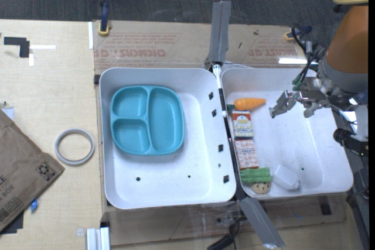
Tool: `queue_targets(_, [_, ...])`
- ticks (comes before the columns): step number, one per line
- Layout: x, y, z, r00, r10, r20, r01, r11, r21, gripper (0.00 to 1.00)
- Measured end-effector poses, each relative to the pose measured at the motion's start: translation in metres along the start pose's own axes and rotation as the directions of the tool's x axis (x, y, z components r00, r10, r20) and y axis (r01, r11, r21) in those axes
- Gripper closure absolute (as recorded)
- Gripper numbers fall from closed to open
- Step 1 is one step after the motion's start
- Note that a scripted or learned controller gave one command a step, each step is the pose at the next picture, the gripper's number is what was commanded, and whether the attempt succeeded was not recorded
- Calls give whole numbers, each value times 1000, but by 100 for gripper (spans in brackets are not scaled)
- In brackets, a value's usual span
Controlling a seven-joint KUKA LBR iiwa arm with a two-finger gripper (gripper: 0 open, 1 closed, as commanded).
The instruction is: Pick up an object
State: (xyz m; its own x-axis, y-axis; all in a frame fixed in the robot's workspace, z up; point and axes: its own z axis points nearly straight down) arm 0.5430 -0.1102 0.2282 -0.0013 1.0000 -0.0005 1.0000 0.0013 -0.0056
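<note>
Camera view: carrot (249, 103) lies left-right, upper right bin (328, 184).

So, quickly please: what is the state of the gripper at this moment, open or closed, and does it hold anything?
Gripper: above the right bin, nothing visibly held; open or closed cannot be told.

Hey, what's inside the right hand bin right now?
Along the right bin's left wall lie a toy carrot, two snack boxes, a green toy and a cookie; a white piece sits nearby. The end effector hangs over it, covering some floor.
</note>
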Motion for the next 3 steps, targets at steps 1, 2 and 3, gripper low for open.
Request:
queue_targets(1, [-3,63,66,997,71,0,-71,997,1,0])
queue_targets(2, [2,67,78,981,192,0,-192,981,0,0])
queue_targets(3, [-4,74,77,964,267,0,-267,964,-2,0])
